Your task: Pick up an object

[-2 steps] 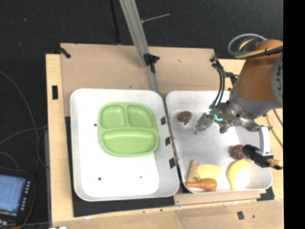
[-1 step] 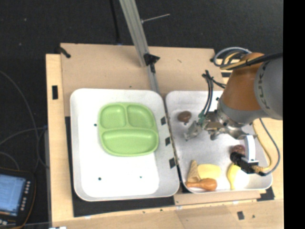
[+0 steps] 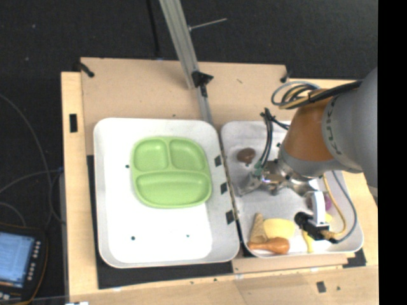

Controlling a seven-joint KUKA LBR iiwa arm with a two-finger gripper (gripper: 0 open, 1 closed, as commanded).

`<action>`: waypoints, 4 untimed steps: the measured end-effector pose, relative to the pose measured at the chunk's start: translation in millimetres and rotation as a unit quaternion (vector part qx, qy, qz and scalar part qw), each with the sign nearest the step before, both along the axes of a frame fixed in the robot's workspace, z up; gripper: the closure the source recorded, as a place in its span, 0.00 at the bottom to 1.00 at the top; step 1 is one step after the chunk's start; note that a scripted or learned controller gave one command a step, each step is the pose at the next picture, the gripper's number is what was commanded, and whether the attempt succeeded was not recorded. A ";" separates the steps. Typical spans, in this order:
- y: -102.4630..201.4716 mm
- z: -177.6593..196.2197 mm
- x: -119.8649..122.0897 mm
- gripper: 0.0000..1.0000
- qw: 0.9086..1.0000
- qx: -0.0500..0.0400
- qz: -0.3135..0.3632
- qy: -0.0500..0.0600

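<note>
— Two bins; what lies nearest in the right bin (image 3: 236, 138)?
— A pale yellow rounded piece (image 3: 280, 227) beside an orange carrot-like piece (image 3: 275, 244), its long axis left to right, at the near edge.
— And farther in?
— A small brown disc (image 3: 245, 154) near the far-left corner. The gripper (image 3: 266, 180) hangs between, over bare floor; its finger state cannot be told.
— The left bin (image 3: 114, 234)?
— A smooth green three-compartment plate (image 3: 171, 172).

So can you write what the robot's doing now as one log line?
gripper: low in right bin | near: brown object | left bin: green plate | grasp: not visible
</note>
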State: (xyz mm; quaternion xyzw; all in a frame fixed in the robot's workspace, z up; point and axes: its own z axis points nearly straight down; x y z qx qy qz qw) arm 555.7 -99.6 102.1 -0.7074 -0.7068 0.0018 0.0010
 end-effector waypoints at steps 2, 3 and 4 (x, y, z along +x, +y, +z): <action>-1.8 9.7 1.0 1.00 1.000 0.001 -0.003 -0.003; -5.3 53.4 4.9 1.00 1.000 0.000 0.000 -0.005; -7.8 118.1 6.4 1.00 1.000 -0.001 0.002 -0.007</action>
